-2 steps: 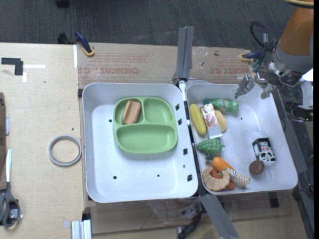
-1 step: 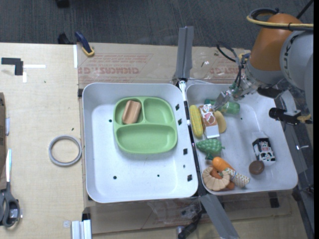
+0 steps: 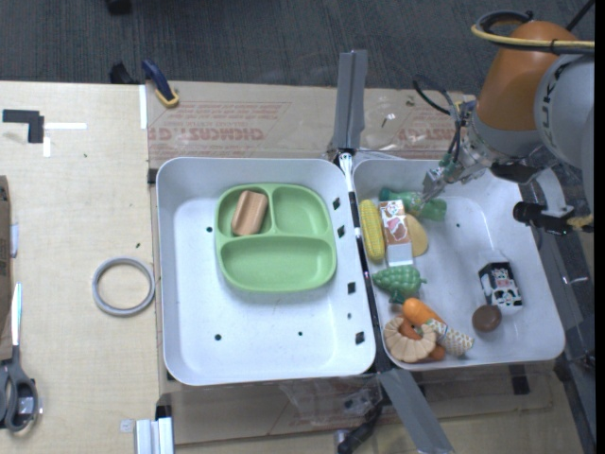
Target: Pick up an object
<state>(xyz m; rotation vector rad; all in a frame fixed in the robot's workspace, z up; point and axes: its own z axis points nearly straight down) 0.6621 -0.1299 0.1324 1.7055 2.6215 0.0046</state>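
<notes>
My gripper (image 3: 437,182) reaches down into the back of the right bin (image 3: 529,348), just above a small green toy (image 3: 429,209). I cannot make out anything held in it. To the left of the green toy stand a red-and-white carton (image 3: 394,222) and a corn cob (image 3: 371,228), with a yellow piece (image 3: 417,241) beside them. Nearer the front lie a green leafy vegetable (image 3: 397,278), a carrot (image 3: 417,310), a croissant (image 3: 409,344) and a shell-like piece (image 3: 456,340). A black-and-white little carton (image 3: 499,285) and a brown round piece (image 3: 487,319) sit to the right.
The left bin (image 3: 189,348) holds a green divided plate (image 3: 284,270) with a bun (image 3: 249,212) in its back-left compartment. A grey post (image 3: 350,102) rises between the bins at the back. A tape ring (image 3: 124,286) and scissors (image 3: 17,393) lie on the bench at left.
</notes>
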